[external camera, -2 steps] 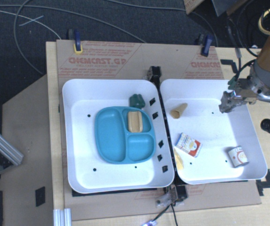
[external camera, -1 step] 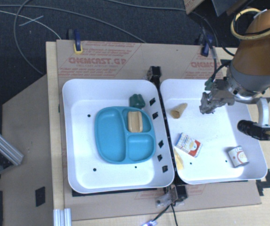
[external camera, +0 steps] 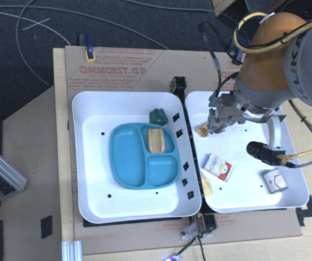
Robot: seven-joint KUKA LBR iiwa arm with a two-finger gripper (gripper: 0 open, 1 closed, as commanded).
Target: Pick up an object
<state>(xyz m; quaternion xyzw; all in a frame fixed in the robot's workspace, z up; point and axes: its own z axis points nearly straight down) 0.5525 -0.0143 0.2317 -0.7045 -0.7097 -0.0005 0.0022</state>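
Note:
My gripper hangs low over the upper left part of the right bin. A small tan piece lies just left of it, close to the bin's left wall; I cannot tell if they touch. Lower in the same bin lie a white carton with red and blue print, a small white and red box at the lower right, and a thin yellow piece by the left wall.
The left bin holds a blue divided plate with a tan block in its upper right compartment. A dark teal object lies just above the plate. The arm's orange band looms over the right bin's back edge.

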